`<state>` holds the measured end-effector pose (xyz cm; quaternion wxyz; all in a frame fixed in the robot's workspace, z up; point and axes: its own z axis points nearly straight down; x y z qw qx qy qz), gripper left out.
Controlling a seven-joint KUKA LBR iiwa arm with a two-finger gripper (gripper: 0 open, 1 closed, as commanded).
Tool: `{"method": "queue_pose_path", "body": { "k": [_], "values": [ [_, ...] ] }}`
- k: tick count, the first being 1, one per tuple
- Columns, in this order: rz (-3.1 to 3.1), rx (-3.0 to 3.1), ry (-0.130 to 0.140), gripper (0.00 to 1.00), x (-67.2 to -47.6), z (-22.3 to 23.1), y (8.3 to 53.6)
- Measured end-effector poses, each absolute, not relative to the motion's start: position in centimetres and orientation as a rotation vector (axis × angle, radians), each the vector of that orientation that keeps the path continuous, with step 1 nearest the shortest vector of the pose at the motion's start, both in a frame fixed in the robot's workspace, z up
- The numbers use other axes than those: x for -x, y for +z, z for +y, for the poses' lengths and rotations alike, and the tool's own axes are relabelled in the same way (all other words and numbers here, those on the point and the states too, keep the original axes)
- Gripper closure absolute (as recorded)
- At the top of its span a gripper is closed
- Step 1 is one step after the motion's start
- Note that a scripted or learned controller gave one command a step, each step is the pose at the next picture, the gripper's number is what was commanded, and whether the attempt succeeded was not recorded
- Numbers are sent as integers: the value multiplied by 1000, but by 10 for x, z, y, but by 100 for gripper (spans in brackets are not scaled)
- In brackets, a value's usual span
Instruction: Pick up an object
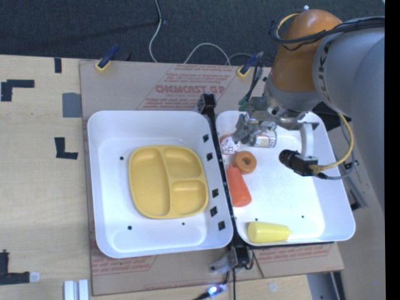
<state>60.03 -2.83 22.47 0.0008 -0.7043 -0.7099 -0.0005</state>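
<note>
I am hanging my gripper (pixel 250 130) low over the far left corner of the right bin (pixel 325 230), close to the divider between the two bins. From this slanted view I cannot tell how it is set, because the metal parts blur together under my wrist.

Just below it, an orange ring (pixel 245 162) is lying flat on the bin floor, and a small white piece with red marks (pixel 228 146) is sitting just beside the ring, against the bin wall. An orange carrot-shaped toy (pixel 238 185) is stretching away from the ring toward the near side, almost touching it. A yellow lemon-shaped toy (pixel 269 232) is resting well apart, near the front edge. In the left bin (pixel 106 230), a yellow divided plate (pixel 167 181) is lying flat.

I am judging the ring or the small white piece to be my nearest target. To do this well, I should be centring straight over one thing before lowering, since the three are crowded and the wall is near. Coming down off-centre could be nudging the ring against the carrot instead of catching it, so I would be choosing the ring's free edge.
</note>
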Motion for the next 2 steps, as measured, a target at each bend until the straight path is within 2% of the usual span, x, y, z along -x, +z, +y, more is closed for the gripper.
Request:
{"method": "queue_pose_path", "body": {
  "k": [2],
  "values": [
    [-2228,2211,1,100,-598,88,217]
  ]
}}
